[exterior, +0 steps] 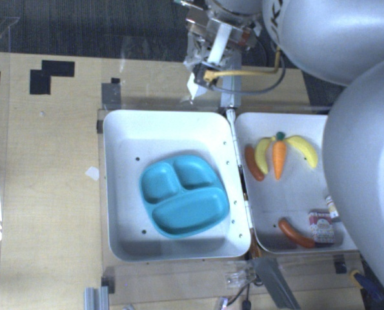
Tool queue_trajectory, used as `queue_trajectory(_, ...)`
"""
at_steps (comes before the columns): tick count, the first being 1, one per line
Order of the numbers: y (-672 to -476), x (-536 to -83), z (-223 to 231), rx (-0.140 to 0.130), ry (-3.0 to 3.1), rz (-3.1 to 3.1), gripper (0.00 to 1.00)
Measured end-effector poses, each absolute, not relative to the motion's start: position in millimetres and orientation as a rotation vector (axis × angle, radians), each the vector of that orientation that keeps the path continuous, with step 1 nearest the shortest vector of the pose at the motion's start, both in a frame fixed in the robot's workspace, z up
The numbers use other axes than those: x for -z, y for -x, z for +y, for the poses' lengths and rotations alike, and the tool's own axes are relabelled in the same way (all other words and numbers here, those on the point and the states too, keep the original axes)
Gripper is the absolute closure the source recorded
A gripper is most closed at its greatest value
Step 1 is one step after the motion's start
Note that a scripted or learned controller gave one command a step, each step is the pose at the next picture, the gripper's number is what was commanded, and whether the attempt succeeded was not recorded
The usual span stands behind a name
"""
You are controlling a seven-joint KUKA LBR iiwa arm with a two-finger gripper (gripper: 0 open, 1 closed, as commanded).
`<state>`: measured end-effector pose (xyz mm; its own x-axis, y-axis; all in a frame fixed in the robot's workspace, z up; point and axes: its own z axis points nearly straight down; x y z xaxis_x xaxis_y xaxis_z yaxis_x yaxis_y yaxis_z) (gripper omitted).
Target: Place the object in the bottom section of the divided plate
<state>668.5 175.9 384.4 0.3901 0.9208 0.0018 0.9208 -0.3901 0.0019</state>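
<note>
My one camera sits fixed above the bench (43,173), looking down at a slant on both bins; the arm (346,37) crowds its right, probably nearest the lens.

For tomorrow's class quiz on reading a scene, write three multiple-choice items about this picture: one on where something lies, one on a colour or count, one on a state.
1. Where does the divided plate lie?
A. in the left bin
B. in the right bin
C. on the bare bench

2. What colour is the carrot's body?
A. blue
B. orange
C. white

3. What is in the plate's large bottom section?
A. a banana
B. a sausage
C. nothing

Answers:
1 A, the blue plate sits on the floor of the left bin.
2 B, the carrot is orange with a green top, lying between two bananas in the right bin.
3 C, all three sections show bare blue, and the food lies in the other bin.
</note>
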Motion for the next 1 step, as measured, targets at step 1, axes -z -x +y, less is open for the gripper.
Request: queue_trajectory(1, -668.5, -358.6, 235.7, -0.005, -2.418, 2.004, 1.0)
